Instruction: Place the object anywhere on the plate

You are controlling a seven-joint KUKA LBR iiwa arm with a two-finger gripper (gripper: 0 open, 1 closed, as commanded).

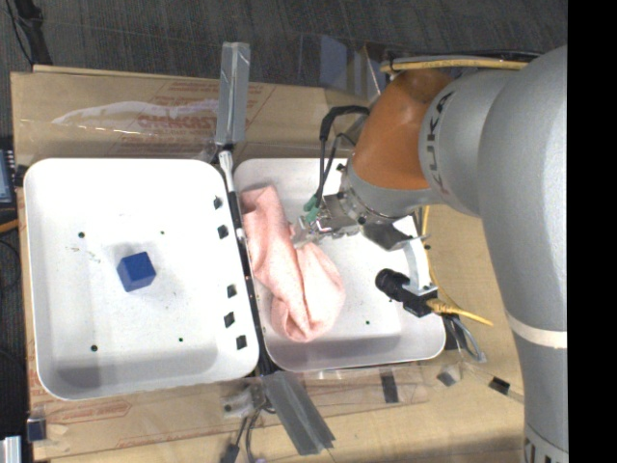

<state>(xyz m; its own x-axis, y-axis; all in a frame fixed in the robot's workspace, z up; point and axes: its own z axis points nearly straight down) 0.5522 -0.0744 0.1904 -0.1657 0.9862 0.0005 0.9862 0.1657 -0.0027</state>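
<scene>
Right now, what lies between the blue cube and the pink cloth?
In the camera view, bare white floor of the left bin, then the two bins' adjoining walls; blue cube left, pink cloth right.

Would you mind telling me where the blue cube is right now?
The blue cube sits alone in the left bin, left of its middle, far from the pink cloth in the right bin.

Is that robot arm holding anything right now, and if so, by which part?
Cannot be told: the gripper sits at the pink cloth's upper right edge, but its wrist hides any grasp.
</scene>
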